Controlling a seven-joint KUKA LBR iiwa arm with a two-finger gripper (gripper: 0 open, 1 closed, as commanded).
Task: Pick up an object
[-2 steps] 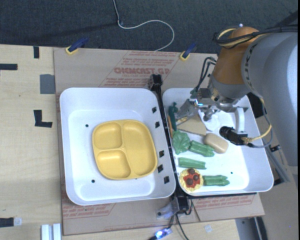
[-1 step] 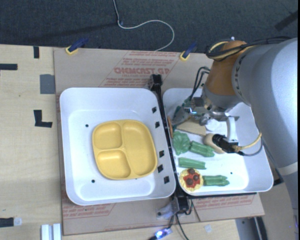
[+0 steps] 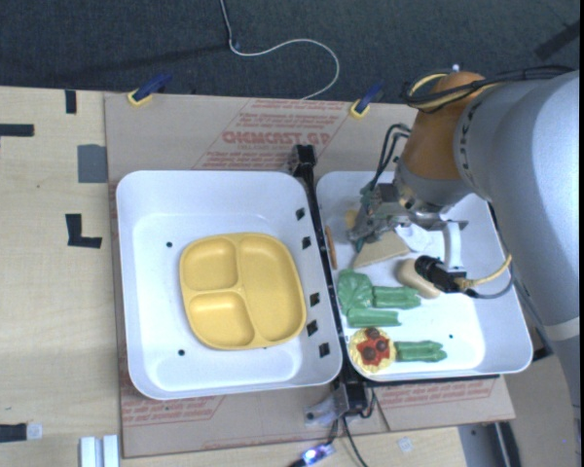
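1. Closest to the camera, at about 7 o'clock in the right bin (image 3: 496, 350), sits a little round toy with red bits (image 3: 372, 348). A small green stick (image 3: 420, 352) lies just beside it, toward 3 o'clock.
2. One step further back is a chunkier green piece (image 3: 370, 298), hugging the bin's 9 o'clock wall.
3. Over in the left bin (image 3: 146, 212) there's just a yellow divided plate (image 3: 241, 290), pretty much dead centre, well apart from everything I'm working on.
4. Then the tan wedge (image 3: 382, 252), at 12 o'clock from the chunky green piece. It's the closest thing to me, lying on the bin floor.
5. My claw (image 3: 370, 224) is right over the wedge's far edge, around 10 o'clock in the right bin. Honestly it's too dark and blurry there, so I can't tell if it's released or clenched, or whether it's touching the wedge at all.
6. My arm (image 3: 526, 163) comes in from 3 o'clock.
7. Furthest back: the cardboard sheet (image 3: 263, 139) under both bins, and a white cable (image 3: 292, 47) looping at 12 o'clock.
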